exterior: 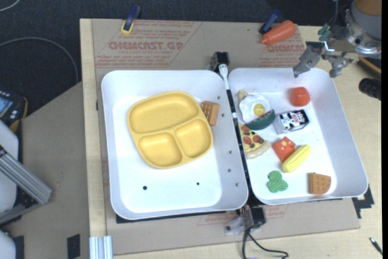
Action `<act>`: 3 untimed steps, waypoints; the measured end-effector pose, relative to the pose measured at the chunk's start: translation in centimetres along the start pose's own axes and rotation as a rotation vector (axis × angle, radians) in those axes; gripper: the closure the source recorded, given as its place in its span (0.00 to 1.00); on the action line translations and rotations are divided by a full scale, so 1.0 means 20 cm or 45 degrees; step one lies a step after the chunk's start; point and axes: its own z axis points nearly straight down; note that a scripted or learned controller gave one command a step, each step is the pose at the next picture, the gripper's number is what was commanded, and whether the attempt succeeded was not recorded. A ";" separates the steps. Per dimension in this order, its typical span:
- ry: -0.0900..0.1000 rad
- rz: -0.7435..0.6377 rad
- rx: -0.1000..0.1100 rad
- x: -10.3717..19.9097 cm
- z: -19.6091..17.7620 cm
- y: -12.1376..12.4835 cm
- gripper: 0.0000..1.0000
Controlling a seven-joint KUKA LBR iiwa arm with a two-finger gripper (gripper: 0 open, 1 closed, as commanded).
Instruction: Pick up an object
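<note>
My gripper [319,65] hangs over the far rim of the right bin [348,130], its two fingers spread apart with nothing between them. Just below it in the bin lies a red tomato [299,96]. Further in are a fried egg [254,108], a black-and-white carton [293,120], a dark green piece [263,123], a pizza slice [253,141], a red block [283,147], a yellow corn cob [296,158], a green broccoli [276,182] and a waffle [319,182].
The left bin [121,173] holds a yellow divided plate [170,128] and a small waffle piece [210,112]. An orange carrot toy [278,33] lies on the board behind the right bin. A blue-and-yellow clamp [129,19] sits at the board's far left edge.
</note>
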 end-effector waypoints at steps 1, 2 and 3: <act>-0.003 -0.003 -0.018 0.00 -0.04 0.01 0.00; -0.002 -0.003 -0.012 0.00 0.17 0.02 0.00; -0.001 -0.003 -0.008 0.00 0.47 -0.03 0.00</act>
